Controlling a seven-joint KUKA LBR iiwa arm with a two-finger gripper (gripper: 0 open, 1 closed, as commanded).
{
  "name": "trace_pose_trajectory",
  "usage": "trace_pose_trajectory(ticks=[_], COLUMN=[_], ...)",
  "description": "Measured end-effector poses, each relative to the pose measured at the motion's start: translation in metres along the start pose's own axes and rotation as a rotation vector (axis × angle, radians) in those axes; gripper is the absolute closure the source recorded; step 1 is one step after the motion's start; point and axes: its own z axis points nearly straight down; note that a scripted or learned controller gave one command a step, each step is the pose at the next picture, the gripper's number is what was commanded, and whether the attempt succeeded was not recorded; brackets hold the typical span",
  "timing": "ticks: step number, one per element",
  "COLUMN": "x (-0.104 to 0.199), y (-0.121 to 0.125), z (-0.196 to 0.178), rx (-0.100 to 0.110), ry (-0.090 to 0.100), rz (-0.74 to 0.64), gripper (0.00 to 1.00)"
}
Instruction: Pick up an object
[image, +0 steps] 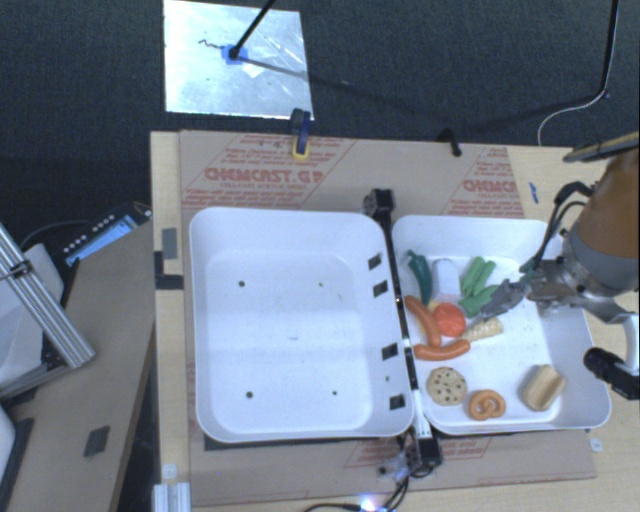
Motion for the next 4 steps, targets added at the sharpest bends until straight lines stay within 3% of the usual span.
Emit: trace_pose_trajectory(ticks=[1, 2, 3, 4], x=[0.055, 0.050, 0.070, 0.138], y=[0.015, 0.017, 0.102, 0.131], z=[0.098, 0.082, 0.022, -0.017], rx=[0.008, -0.002, -0.013, -0.008], ry=[0.004, 0.000, -0.002, 0.001], rz=[-0.006, 0.000, -0.006, -0.008], gripper=[0.00, 1.00, 1.00, 1.00])
